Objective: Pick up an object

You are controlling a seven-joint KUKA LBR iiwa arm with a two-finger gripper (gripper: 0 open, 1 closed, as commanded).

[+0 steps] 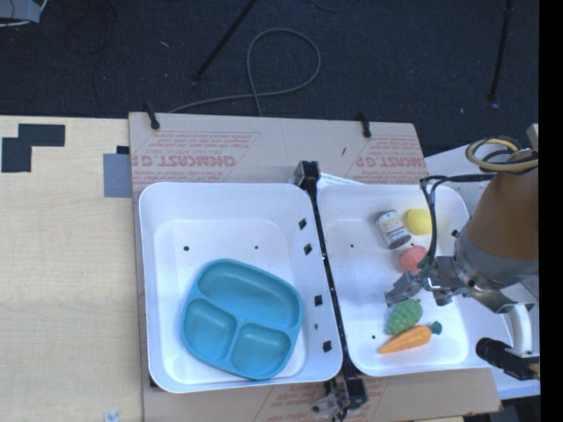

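Camera view: 2 shallow white bins are seen side by side on the bench (62, 288). The left bin (163, 214) holds a blue divided tray (242, 317) with 3 compartments, lying flat toward the bin's front. In the right bin (361, 236), 5 small items are clustered at the right side: a small can (393, 229) tipped on its side, a yellow lemon (419, 221) just beside it, a red-pink round fruit (413, 258) below these, a green bumpy toy vegetable (405, 315), and an orange carrot (406, 339) at the front. The hand (403, 288) is positioned low between the red fruit and the green vegetable; nothing is seen gripped, and its opening cannot be told. The arm (501, 222) enters from the right.
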